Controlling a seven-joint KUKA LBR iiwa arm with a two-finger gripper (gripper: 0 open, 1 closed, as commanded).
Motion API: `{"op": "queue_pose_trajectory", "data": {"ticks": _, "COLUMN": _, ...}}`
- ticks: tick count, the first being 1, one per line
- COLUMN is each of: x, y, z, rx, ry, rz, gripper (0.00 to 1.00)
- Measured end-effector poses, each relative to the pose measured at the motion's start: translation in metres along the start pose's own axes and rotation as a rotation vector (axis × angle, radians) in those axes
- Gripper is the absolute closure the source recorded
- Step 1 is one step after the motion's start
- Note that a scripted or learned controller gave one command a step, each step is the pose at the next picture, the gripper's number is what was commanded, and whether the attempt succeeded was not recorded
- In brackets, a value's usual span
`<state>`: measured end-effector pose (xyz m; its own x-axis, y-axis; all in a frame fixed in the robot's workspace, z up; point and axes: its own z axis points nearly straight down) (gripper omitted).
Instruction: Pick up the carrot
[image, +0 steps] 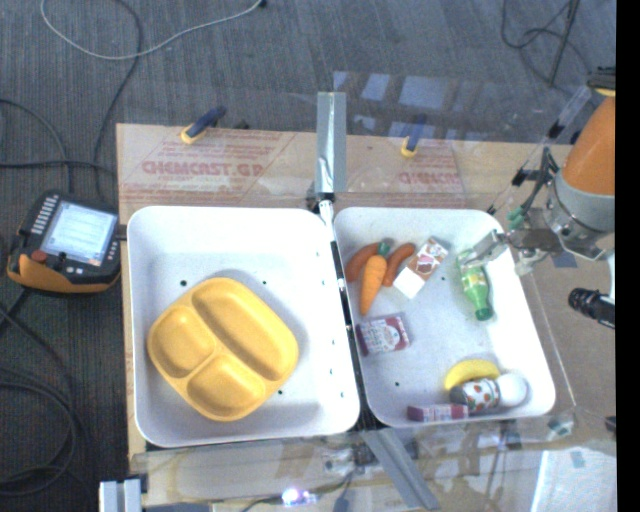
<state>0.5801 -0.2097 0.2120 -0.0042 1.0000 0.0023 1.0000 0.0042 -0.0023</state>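
The carrot (371, 283) is orange with a green top. It lies in the right bin (435, 335) near its upper left corner, pointing down and to the left. Two other orange-red, sausage-shaped pieces lie on either side of it, touching or nearly touching. My gripper (512, 246) hangs over the right bin's upper right edge, above the top of a green bottle (477, 287) and well to the right of the carrot. Nothing shows in its grasp.
Also in the right bin are a small red and white carton (422, 266), a maroon packet (383, 334), a banana (469, 373), a red and white can (491, 392) and a pink bar (434, 411). The left bin (142, 260) holds a yellow divided plate (224, 346).
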Motion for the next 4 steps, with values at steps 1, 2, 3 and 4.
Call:
{"op": "queue_pose_trajectory", "data": {"ticks": 1, "x": 0.082, "y": 0.026, "z": 0.12, "rx": -0.001, "ry": -0.005, "rz": -0.168, "gripper": 0.0}}
{"op": "queue_pose_trajectory", "data": {"ticks": 2, "x": 0.065, "y": 0.039, "z": 0.119, "rx": 0.0, "ry": -0.007, "rz": -0.216, "gripper": 0.0}}
{"op": "queue_pose_trajectory", "data": {"ticks": 3, "x": 0.088, "y": 0.067, "z": 0.123, "rx": 0.03, "ry": -0.008, "rz": 0.087, "gripper": 0.0}}
{"op": "queue_pose_trajectory", "data": {"ticks": 4, "x": 0.107, "y": 0.048, "z": 0.123, "rx": -0.008, "ry": -0.013, "rz": -0.111, "gripper": 0.0}}
